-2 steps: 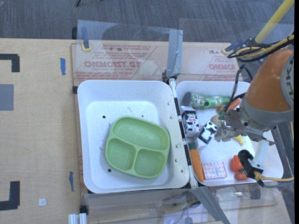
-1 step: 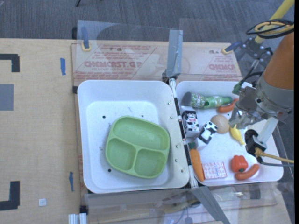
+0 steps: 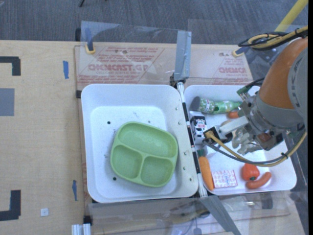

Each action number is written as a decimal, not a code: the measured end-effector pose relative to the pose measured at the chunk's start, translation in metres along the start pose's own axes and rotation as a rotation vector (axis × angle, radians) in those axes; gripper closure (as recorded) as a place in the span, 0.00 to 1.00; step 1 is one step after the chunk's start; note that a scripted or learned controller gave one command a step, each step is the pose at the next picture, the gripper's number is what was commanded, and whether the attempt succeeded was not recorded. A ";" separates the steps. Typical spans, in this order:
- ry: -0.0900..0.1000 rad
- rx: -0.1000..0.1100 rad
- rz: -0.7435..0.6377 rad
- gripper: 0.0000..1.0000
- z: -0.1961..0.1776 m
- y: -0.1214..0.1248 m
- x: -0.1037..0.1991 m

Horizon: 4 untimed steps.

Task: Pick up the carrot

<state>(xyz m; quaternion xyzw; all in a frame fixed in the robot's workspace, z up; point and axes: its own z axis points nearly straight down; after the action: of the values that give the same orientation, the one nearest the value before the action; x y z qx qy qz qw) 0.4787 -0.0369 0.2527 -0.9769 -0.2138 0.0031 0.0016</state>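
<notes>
My tool [image 3: 248, 140] low over the right bin [image 3: 289, 179], its grip state impossible to tell, carrot [image 3: 205, 172] lying along that bin's left wall, beside a small card [image 3: 225, 178], apart from my tool

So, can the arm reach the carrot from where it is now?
Probably yes. The carrot lies uncovered along the left wall of the right bin, and the gripper hangs above that bin, nothing between them.

carrot [image 3: 205, 172] orange | plate [image 3: 144, 153] pale green (plain) | bins [image 3: 93, 131] white
</notes>
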 end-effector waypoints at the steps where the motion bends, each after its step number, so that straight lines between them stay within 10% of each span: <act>1: 0.003 -0.003 0.153 1.00 -0.014 -0.039 0.019; 3: 0.004 -0.004 -0.040 1.00 -0.002 -0.167 0.077; 4: 0.007 -0.005 -0.158 1.00 -0.110 -0.167 0.121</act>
<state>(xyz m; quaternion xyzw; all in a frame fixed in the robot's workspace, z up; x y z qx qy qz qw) 0.5200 0.1649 0.3628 -0.9570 -0.2901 -0.0011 0.0003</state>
